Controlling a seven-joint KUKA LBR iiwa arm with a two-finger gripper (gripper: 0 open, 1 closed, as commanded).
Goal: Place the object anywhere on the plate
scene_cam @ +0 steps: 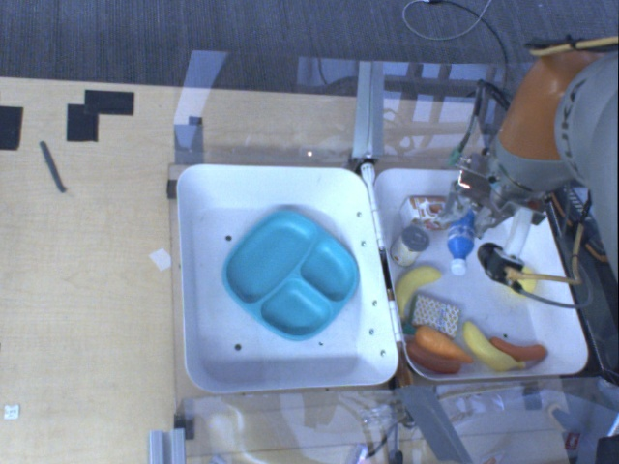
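A blue plate (290, 274) with three compartments lies in the middle of the left bin (208, 356), with nothing on it. My gripper (474, 201) hangs over the far part of the right bin (571, 356). Just below its tip is a small blue bottle (461, 240) with a white cap; whether the gripper touches it is unclear. A small grey-lidded jar (409, 245) stands to the bottle's left, and a printed packet (426, 209) lies behind the jar.
The near half of the right bin holds a yellow banana (416, 283), a speckled sponge (435, 312), an orange carrot (440, 346), a second yellow fruit (488, 348) and a red-orange piece (522, 352). A metal divider (382, 259) separates the bins.
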